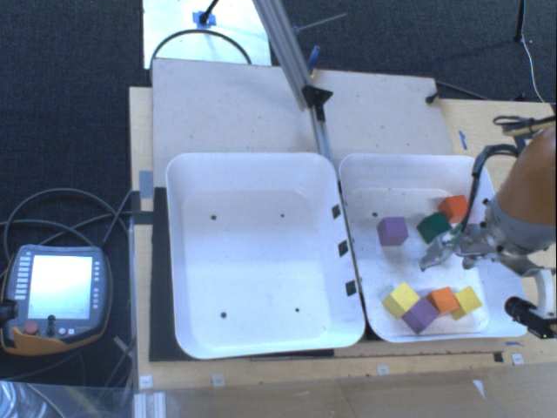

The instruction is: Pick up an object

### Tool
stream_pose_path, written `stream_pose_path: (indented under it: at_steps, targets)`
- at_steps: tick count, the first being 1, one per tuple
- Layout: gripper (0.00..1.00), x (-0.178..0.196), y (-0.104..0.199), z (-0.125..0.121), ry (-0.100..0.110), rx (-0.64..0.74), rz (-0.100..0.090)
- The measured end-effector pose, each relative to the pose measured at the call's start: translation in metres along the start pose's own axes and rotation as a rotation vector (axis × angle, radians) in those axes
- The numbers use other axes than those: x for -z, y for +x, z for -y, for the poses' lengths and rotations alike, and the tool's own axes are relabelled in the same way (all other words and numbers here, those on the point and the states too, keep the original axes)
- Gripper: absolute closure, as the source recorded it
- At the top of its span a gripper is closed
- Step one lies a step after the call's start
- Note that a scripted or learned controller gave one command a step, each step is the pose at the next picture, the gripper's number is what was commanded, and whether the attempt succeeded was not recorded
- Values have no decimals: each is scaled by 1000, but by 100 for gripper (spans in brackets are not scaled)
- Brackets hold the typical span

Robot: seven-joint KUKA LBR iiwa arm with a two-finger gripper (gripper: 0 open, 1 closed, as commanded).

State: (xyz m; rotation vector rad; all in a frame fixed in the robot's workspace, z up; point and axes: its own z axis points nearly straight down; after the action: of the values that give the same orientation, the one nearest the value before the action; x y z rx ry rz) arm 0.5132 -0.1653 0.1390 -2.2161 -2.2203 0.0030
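In the right bin [409, 172], a purple cube [392, 230], a green cube [432, 226] and an orange cube [452, 207] lie in the middle. Near the front edge sit a yellow cube [402, 299], a purple cube [420, 313], an orange cube [444, 300] and a small yellow cube [467, 301]. My gripper [435, 255] reaches in from the right and hangs low, just below the green cube and above the front cluster. Nothing is visibly held in it.
The left bin [252, 172] stands beside the right one, with a divider edge between them. A grey pole [283, 37] slants over the back board. A teach pendant [52, 299] with cables lies off the bench at left.
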Motion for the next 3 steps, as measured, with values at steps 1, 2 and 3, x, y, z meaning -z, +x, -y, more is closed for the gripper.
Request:
stream_pose_path:
  at_steps: [1,2,3]
  targets:
    - [100,14,-1,-2,-9,2,3]
    - [100,71,7,1,-13,3,4]
    - [100,125,7,-1,-14,3,5]
